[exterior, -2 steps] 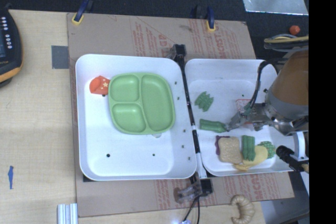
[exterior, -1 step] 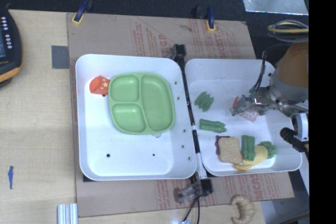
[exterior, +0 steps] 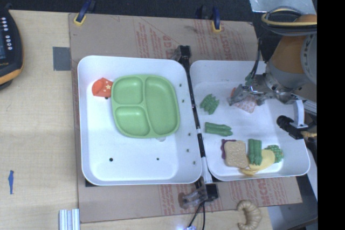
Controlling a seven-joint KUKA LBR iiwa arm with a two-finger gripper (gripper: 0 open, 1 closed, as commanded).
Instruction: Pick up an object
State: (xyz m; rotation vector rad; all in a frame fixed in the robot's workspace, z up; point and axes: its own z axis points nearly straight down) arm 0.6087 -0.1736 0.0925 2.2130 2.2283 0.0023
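Note:
My gripper (exterior: pixel 243 95) is low in the upper part of the right bin (exterior: pixel 215 169), under the grey arm with the orange band (exterior: pixel 288 48). It sits over a small pinkish-white object (exterior: pixel 248 105) with a reddish bit at its left; the view does not settle whether it holds it. Loose in the same bin lie a green leafy piece (exterior: pixel 209 103), a green pod (exterior: pixel 218 129), a brown bread slice (exterior: pixel 235 153), a green stick (exterior: pixel 254 151), a yellow banana (exterior: pixel 259 166) and a broccoli piece (exterior: pixel 275 152).
The left bin (exterior: pixel 97 164) holds a green divided plate (exterior: pixel 145 105) and a red item with a yellow star (exterior: pixel 102 87). A tan curved object (exterior: pixel 249 214) lies on the bench in front of the bins. A black part of the arm (exterior: pixel 292 129) overhangs the right bin's edge.

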